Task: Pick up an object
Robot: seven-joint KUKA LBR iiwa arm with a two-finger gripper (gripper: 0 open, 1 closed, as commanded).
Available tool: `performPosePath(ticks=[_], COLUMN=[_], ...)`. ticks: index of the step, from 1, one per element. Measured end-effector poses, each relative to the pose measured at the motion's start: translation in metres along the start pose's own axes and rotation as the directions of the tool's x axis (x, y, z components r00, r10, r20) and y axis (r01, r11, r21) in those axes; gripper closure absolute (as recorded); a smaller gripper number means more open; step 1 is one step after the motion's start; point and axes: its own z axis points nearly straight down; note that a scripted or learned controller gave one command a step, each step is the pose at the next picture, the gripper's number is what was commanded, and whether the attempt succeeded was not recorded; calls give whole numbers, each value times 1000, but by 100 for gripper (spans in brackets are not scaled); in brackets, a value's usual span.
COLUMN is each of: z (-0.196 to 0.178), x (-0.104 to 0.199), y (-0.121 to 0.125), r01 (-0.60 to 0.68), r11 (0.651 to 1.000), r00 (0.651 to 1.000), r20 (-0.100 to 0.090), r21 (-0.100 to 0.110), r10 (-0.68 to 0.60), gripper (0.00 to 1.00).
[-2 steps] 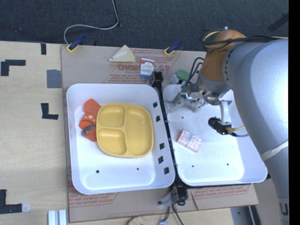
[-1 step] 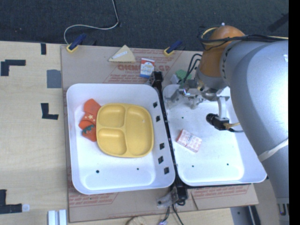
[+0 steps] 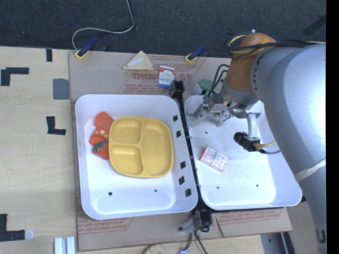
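Two white bins sat side by side on surface point(image 3: 37, 142). Claw point(image 3: 212, 109) hung low over right bin point(image 3: 265, 189), far corner; spread, cannot tell. Nearest pick: small pink packet point(image 3: 213, 159), loose, just below. Yellow divided tray point(image 3: 142, 146) filled left bin point(image 3: 132, 202).

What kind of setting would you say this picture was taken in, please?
Most likely a robotics lab bench set up for grasping trials: a grey arm reaches over two white bins, which hold test items such as a yellow divided plate and a small pink packet.
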Motion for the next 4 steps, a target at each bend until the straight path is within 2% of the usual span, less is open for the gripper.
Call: performPosePath(ticks=[1, 2, 3, 4], z=[0, 0, 0, -4], x=[1, 0, 0, -3], y=[-6, 12, 0, 11], r01=[0, 2, 1, 1], r11=[1000, 1000, 1000, 1000], r00=[1000, 1000, 1000, 1000], r20=[1, -2, 0, -2], r21=[-1, 1, 0, 2], r10=[0, -2, -1, -1], gripper=[0, 0, 0, 0])
